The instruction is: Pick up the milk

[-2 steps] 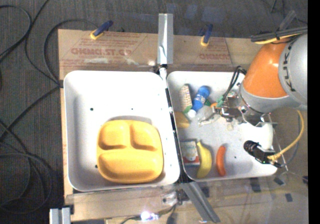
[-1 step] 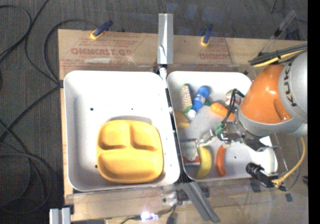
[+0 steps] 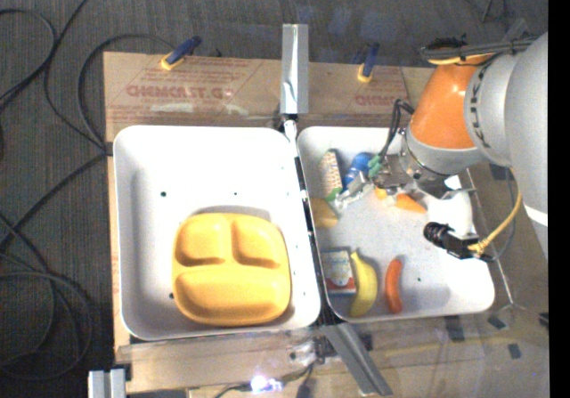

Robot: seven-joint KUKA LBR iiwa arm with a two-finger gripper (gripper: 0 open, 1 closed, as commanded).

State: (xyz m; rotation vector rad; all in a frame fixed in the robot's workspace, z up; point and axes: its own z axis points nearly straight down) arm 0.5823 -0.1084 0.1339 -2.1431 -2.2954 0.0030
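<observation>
- The fingers (image 3: 385,175), state not visible, hang over clutter near the right bin's (image 3: 463,303) far edge.
- The milk (image 3: 337,269) lies at its near-left corner, touching a banana (image 3: 363,284); a descent here risks grabbing wrong items.

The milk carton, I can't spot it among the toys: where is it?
In the camera view the milk carton lies in the right bin, near its front-left corner, just left of the banana.
</observation>
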